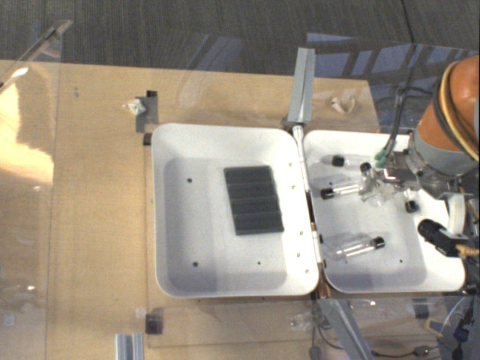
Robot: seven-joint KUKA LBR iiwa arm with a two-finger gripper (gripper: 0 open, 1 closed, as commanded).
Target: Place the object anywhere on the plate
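Note:
A dark grey ribbed plate (253,199) lies flat in the middle of the left bin (171,201). Three clear vials with black caps lie in the right bin (390,280): one (334,160) near the back, one (341,191) by the left wall, one (360,247) toward the front. My gripper (377,180) hangs low over the right bin, just right of the middle vial's clear end. Something clear and blurred sits right under it, and I cannot make out what it is.
A small black cap-like piece (411,207) lies in the right bin under the wrist. A grey metal bar (301,88) stands behind the divide between the bins. The arm's orange band (448,130) looms over the right bin's far right corner.

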